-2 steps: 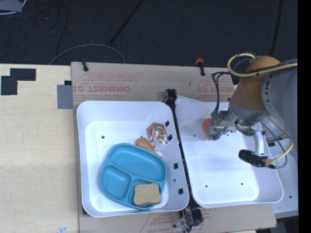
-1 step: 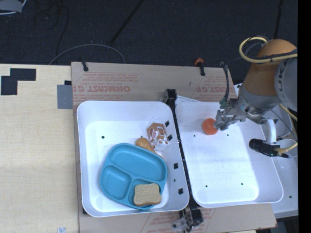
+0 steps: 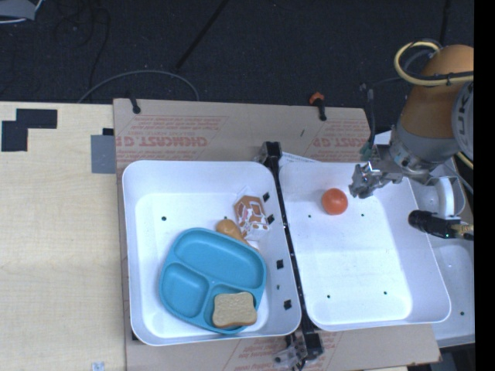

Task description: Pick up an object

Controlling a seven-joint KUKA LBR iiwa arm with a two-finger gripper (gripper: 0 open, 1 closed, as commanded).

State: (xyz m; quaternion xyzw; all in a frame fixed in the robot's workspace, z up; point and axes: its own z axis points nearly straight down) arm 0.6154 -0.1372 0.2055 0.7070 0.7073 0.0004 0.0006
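Where gripper [image 3: 362,182] hovers, orange ball [image 3: 335,201] just beside.

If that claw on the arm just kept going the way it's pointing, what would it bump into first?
Probably the orange ball. The gripper points left and downward over the right bin, and the ball lies just beyond its tip. Its height above the bin floor is hard to judge, so it could pass over.

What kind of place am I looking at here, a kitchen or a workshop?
Most likely a robotics lab bench, not a kitchen: a robot arm reaches over two white bins, what looks like toy food sits on a blue divided plate, and cables trail across the dark floor.
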